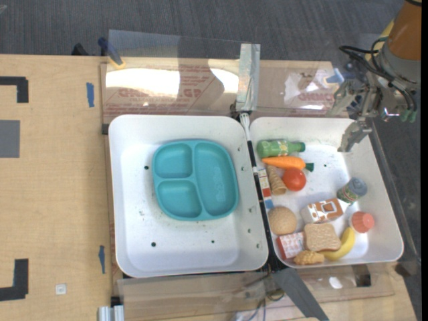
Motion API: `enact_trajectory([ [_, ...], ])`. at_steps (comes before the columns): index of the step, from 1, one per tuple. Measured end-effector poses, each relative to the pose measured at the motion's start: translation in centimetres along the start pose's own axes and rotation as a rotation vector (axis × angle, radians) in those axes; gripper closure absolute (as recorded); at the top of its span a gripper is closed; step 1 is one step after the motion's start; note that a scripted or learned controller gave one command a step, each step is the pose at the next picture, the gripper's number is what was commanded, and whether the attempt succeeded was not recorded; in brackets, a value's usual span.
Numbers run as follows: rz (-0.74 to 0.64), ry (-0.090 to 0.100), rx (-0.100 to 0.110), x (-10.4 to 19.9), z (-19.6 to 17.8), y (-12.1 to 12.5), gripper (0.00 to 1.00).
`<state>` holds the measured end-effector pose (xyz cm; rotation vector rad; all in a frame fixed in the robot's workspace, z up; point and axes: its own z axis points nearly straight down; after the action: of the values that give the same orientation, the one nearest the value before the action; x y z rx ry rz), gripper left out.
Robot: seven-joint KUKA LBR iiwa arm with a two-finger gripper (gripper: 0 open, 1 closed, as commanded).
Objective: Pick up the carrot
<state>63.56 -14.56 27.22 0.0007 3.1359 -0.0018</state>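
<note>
The orange carrot (283, 162) lies on its side near the upper left of the right bin (384, 199), just below a green bottle (281, 147) and above a red tomato (293, 179). My gripper (354, 136) hangs at the bin's upper right corner, well to the right of the carrot, and holds nothing that I can see. Its grey finger points down toward the bin's rim.
The left bin (127, 199) holds a teal divided plate (196, 179). Around the carrot in the right bin lie an ice cream cone (276, 181), a bun (282, 220), a toast slice (322, 236), a banana (344, 242), a carton (324, 210), a can (351, 190) and other toy food.
</note>
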Motion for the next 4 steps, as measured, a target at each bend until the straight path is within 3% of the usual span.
enact_trajectory([
  [1,-0.017,-0.024,0.002,-0.7,13.9,3.7,0.0],
  [2,0.119,-0.006,-0.001,2.3,18.3,5.5,0.0],
  [3,0.08,-0.005,0.0,3.9,18.2,5.0,0.0],
  [4,0.326,-0.009,0.007,7.4,18.1,4.7,0.0],
])
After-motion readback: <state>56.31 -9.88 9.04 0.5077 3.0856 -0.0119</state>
